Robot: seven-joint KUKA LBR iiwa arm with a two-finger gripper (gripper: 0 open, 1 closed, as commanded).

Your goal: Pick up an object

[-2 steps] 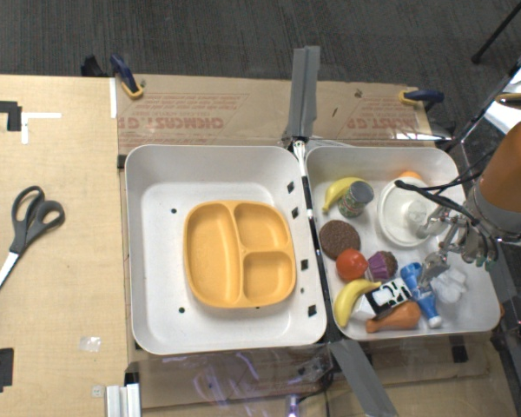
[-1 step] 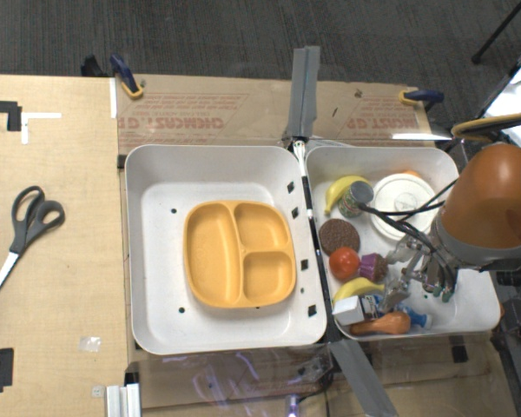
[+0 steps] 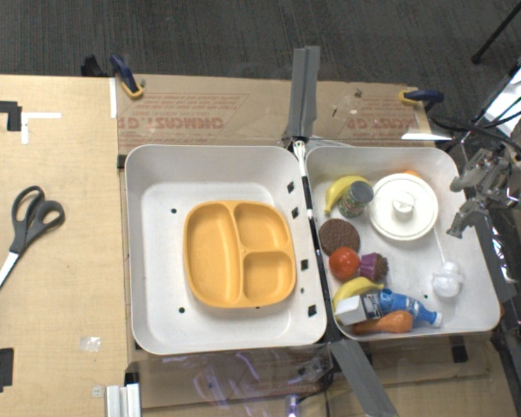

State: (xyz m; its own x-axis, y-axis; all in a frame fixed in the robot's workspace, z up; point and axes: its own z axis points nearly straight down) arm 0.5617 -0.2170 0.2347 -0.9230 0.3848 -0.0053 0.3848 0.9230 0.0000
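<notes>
Nearest, an orange carrot (image 3: pixel 385 323) lies at the right bin's (image 3: pixel 478 272) 6 o'clock edge; pincer (image 3: pixel 479 200) at 3 o'clock, grip state indiscernible.

Arm (image 3: pixel 512 146) at frame's right edge; gripper (image 3: pixel 476 200) low, angled leftward.

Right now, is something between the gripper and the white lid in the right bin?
Nothing visible. The gripper sits at the right rim of the right bin, and only bare floor lies between it and the lid.
</notes>
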